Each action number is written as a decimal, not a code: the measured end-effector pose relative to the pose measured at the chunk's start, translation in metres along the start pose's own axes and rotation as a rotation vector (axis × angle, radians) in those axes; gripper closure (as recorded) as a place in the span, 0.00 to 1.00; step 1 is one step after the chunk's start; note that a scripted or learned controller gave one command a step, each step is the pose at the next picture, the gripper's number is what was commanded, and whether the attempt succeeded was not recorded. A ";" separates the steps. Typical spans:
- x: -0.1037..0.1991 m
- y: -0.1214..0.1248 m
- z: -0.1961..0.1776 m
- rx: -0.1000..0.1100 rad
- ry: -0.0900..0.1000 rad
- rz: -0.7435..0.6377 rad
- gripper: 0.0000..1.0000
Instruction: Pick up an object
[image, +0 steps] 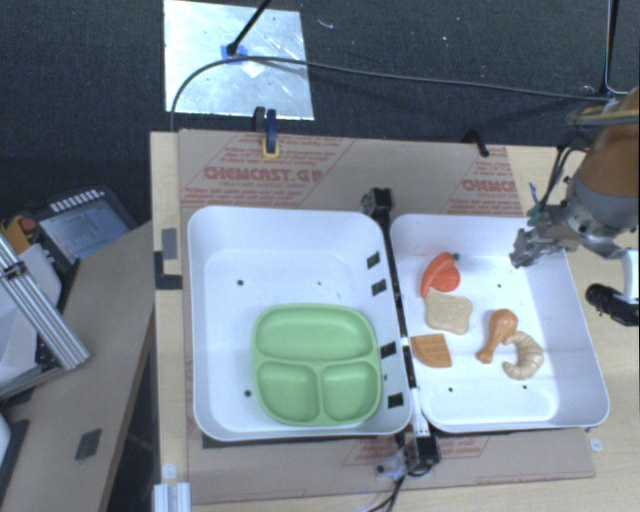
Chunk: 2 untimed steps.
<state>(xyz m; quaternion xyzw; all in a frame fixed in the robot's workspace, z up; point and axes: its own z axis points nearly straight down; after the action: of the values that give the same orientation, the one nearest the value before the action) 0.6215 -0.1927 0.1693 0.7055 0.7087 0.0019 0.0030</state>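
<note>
A robotics lab: cabled bench (330, 455), toy food in white bins (575, 400).

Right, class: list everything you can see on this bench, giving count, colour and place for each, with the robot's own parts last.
Bins: two, white, side by side on the bench.
Divided plate: one, green, three compartments, in the left bin, near its front.
Carrot-like toy: one, orange-red, right bin, towards the back.
Bread slice: one, pale tan, just in front of the carrot-like toy.
Cracker: one, orange, square, front left of the group.
Drumstick: one, orange-brown, right of the bread slice.
Croissant: one, cream, beside the drumstick.
Arm: one, grey with orange band, at right.
Claw: one, dark, over the right bin's back right.
</note>
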 end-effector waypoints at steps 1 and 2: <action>-0.007 -0.001 -0.047 0.000 -0.001 0.002 1.00; -0.007 -0.003 -0.112 -0.002 -0.001 0.000 1.00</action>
<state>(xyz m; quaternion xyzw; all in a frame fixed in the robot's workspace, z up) 0.6176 -0.1990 0.2814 0.7055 0.7087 0.0021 0.0043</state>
